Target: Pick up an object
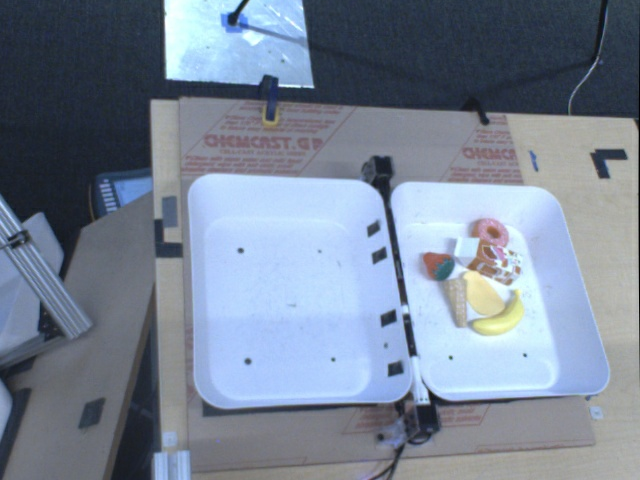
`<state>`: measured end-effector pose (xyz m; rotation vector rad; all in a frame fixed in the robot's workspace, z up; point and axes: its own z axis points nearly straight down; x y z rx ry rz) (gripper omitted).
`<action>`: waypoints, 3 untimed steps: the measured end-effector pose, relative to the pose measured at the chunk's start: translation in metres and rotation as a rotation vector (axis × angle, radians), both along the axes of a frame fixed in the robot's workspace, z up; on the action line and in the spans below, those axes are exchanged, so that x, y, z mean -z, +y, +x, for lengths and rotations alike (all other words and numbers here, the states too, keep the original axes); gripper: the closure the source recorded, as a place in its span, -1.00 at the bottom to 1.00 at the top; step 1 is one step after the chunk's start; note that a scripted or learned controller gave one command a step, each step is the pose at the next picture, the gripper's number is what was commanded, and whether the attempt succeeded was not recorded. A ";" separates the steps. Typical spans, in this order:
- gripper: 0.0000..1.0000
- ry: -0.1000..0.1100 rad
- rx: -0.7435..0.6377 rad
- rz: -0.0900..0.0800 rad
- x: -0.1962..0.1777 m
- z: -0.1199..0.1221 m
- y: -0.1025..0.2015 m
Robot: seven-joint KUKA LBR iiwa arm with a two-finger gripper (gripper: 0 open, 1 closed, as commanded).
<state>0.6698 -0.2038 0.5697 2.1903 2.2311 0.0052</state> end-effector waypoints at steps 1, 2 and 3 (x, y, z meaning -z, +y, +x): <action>1.00 -0.005 -0.005 -0.003 -0.012 0.000 0.001; -1.00 -0.004 -0.006 -0.002 -0.012 0.000 0.001; 1.00 -0.008 -0.011 -0.005 -0.024 0.001 0.002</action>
